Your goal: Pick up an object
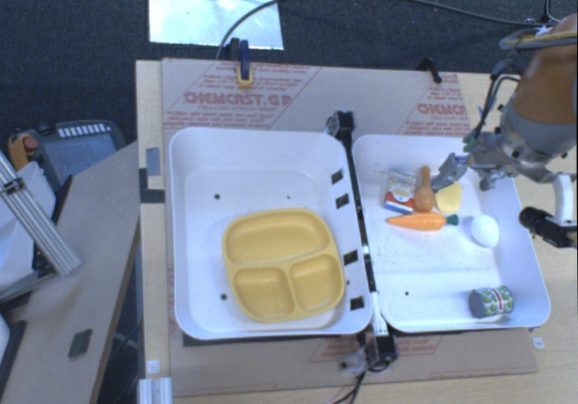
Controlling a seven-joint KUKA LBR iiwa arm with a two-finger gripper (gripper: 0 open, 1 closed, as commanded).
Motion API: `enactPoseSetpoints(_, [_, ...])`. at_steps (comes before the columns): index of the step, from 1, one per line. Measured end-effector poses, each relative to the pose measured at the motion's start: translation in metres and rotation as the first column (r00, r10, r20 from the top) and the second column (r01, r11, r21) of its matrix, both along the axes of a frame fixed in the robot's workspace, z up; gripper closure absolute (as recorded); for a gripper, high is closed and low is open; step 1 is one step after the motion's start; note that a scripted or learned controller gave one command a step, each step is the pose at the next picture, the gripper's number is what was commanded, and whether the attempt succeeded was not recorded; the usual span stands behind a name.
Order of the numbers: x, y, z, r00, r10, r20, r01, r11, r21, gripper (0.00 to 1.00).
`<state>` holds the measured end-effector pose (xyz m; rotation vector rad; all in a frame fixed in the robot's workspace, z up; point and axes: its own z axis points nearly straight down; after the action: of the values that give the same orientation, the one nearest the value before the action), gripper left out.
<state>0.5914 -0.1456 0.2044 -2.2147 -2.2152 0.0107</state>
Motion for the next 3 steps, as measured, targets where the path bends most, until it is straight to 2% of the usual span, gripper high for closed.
enactPoseSetpoints(1, [0.003,0.000,0.008,1.000,0.003,0.012,-0.003,1.000,-0.002,0.00])
enactPoseSetpoints(2, [0.007,-0.001,-0.034,1.000,0.002,0.012,-0.002,1.000,-0.002,0.00])
enactPoseSetpoints(3, [-0.002,-0.002,-0.081,1.000,0.001,0.009,-0.001,1.000,-0.001,0.00])
